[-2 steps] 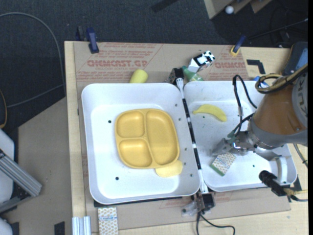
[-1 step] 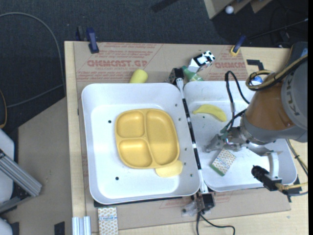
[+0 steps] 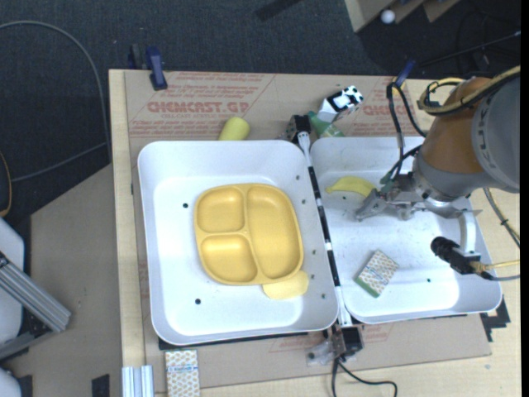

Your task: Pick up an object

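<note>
Two bins before us: our gripper [image 3: 368, 209] sits low in the right bin [image 3: 413, 300] beside the banana [image 3: 350, 187]; whether it's spread or pressed together, we can't tell.

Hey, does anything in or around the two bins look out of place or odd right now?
Mostly tidy. A yellow cylinder and a black-and-white toy lie on the board behind the bins, not in them. In the left bin, a pale yellow piece sits half tucked under the divided yellow plate.
</note>
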`<state>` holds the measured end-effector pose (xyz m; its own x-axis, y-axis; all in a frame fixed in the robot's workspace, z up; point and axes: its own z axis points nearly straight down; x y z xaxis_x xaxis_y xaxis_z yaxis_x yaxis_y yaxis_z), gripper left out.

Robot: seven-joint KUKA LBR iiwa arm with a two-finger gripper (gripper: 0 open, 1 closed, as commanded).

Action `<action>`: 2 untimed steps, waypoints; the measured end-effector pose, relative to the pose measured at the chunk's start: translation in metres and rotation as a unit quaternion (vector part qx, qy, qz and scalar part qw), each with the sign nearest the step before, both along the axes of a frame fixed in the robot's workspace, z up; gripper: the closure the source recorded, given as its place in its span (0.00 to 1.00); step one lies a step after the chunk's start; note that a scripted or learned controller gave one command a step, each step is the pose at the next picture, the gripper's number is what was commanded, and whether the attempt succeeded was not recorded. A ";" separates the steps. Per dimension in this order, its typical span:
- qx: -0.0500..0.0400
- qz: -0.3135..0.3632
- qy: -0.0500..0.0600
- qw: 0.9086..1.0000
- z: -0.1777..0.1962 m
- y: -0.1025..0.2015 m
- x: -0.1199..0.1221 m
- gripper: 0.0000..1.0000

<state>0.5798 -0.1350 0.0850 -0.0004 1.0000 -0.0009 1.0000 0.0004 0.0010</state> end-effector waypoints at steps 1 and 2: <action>0.002 0.001 0.009 1.000 -0.002 0.019 0.084 0.00; 0.001 0.002 0.013 1.000 0.006 0.018 0.082 1.00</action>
